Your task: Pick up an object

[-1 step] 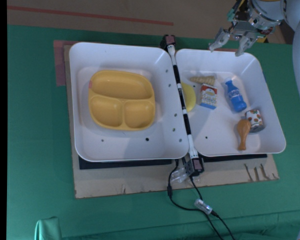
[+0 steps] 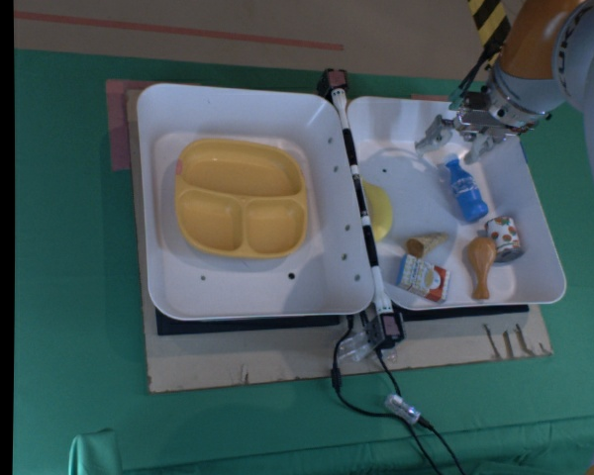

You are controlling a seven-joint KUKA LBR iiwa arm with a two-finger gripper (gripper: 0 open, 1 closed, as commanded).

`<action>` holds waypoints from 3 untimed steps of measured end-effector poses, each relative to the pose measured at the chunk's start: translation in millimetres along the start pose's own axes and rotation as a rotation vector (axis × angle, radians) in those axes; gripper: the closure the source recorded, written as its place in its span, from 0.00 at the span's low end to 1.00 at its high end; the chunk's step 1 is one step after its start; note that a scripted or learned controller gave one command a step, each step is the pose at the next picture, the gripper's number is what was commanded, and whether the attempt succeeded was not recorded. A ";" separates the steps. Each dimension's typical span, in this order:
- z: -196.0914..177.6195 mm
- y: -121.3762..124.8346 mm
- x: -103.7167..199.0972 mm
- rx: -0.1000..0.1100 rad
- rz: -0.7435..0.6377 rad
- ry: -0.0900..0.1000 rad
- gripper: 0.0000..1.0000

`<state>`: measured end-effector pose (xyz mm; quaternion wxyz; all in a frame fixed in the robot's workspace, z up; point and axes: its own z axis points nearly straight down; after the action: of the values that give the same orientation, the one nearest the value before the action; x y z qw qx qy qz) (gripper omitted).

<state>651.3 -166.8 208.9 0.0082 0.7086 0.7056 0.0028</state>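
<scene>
My gripper (image 2: 453, 144) hovers over the back of the right bin (image 2: 535, 206), its fingers spread open with nothing between them. Just below it lies a blue bottle (image 2: 466, 191). Further forward in the same bin are a round yellow piece (image 2: 380, 211) against the divider, a small cone-shaped piece (image 2: 426, 244), a flat red and white packet (image 2: 423, 277), a wooden spoon-like piece (image 2: 481, 259) and a patterned cup (image 2: 505, 237).
The left bin (image 2: 178, 117) holds a yellow divided plate (image 2: 242, 198). A divider rail (image 2: 357, 196) runs between the bins. Cables (image 2: 396, 404) trail off the bench's front edge. The arm comes in from the upper right.
</scene>
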 end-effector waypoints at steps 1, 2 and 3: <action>21.8 -23.0 -23.2 0.004 0.002 -0.001 0.00; 3.5 -19.8 -28.1 -0.013 0.009 -0.011 1.00; -13.5 -17.4 -31.6 -0.027 0.015 -0.018 1.00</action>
<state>633.6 -198.2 222.3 0.0241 0.7137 0.7000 0.0062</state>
